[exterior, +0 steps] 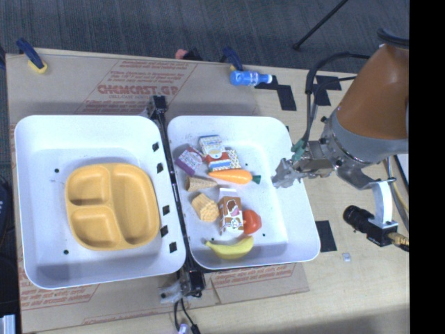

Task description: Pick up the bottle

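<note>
Arm's orange band and grey wrist loom largest at right edge, high above the surface [361,284]. The hand [284,173] sticks out leftward from it, over the right rim of the right bin [297,186]; nothing seen between its tips, and whether it is spread or pressed together, cannot tell.

Right bin contents, clustered centre-left: carrot [231,176] lying across, green end to the right; small cartons [217,152] just above it, touching; purple packet [188,162] at left near the divider; wafer cone [200,183] under the carrot; cracker-like square [204,206]; brown snack box [230,214] beside a red tomato [252,221]; banana [230,247] along the near wall.

Left bin [35,152] holds a yellow divided tray [111,205], three compartments, roughly centred.

The bottle [247,78], blue with a white cap end, lies on its side on the cardboard sheet [139,82] behind the right bin, outside both bins, well apart from the hand. Blue clamps at the far edge: one beside the bottle [231,57], one at far left [31,55]. Black tape patches on the surface near the arm. Black cylindrical fixture [368,225] at right, below the wrist.
</note>
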Controlling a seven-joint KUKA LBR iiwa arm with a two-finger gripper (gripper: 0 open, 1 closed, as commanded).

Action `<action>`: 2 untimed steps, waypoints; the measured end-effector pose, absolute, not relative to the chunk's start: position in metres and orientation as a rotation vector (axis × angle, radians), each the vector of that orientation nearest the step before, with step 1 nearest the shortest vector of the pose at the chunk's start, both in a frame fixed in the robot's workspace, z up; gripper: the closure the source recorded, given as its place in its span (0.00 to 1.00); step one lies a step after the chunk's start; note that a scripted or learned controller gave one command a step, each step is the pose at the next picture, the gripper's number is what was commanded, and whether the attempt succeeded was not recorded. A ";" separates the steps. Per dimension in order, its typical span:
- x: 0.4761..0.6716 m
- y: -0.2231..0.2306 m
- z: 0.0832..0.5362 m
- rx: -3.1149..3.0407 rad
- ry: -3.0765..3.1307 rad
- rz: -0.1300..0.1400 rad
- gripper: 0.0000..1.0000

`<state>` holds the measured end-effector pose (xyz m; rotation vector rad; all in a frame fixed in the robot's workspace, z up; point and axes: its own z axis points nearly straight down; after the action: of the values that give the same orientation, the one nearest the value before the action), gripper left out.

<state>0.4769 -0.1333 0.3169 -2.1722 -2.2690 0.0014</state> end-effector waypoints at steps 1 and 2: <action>0.476 -0.134 0.260 -2.339 -2.092 0.005 1.00; 0.476 -0.161 0.257 -2.188 -2.252 0.002 1.00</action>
<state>0.4762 -0.1614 0.2575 -2.1884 -2.2516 0.0020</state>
